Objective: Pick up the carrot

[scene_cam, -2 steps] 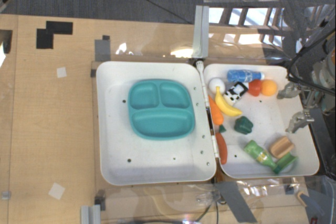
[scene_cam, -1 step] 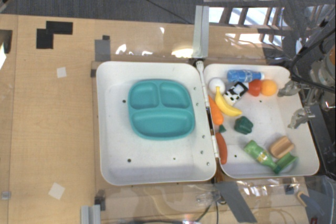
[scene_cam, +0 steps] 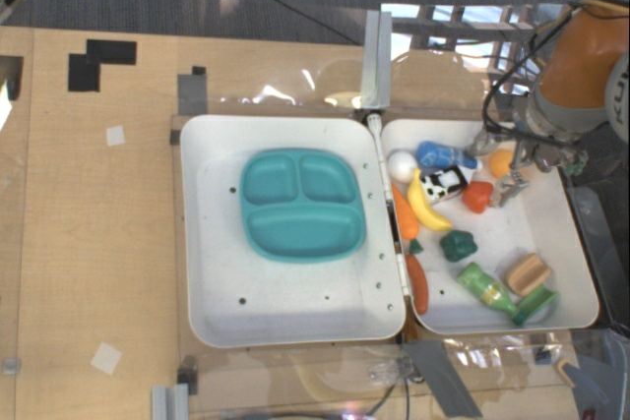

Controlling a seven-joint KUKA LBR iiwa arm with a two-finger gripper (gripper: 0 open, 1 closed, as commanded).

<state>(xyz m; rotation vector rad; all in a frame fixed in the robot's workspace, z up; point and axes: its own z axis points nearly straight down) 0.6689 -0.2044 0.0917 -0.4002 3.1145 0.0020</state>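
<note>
The carrot (scene_cam: 405,216) is a short orange piece lying along the left wall of the right bin (scene_cam: 566,241), partly under a yellow banana (scene_cam: 430,207). My gripper (scene_cam: 500,167) hangs over the far right part of that bin, well right of the carrot and apart from it. It is open, with a small orange round piece (scene_cam: 502,160) showing in the gap; I cannot tell if they touch. A red piece (scene_cam: 477,197) lies just below the gripper.
The right bin also holds a white ball (scene_cam: 401,164), a blue item (scene_cam: 433,154), a black-and-white toy (scene_cam: 445,182), a dark green piece (scene_cam: 458,246), a green bottle (scene_cam: 487,288), a tan block (scene_cam: 527,272) and a long red-orange piece (scene_cam: 417,283). A teal divided plate (scene_cam: 300,205) lies in the left bin.
</note>
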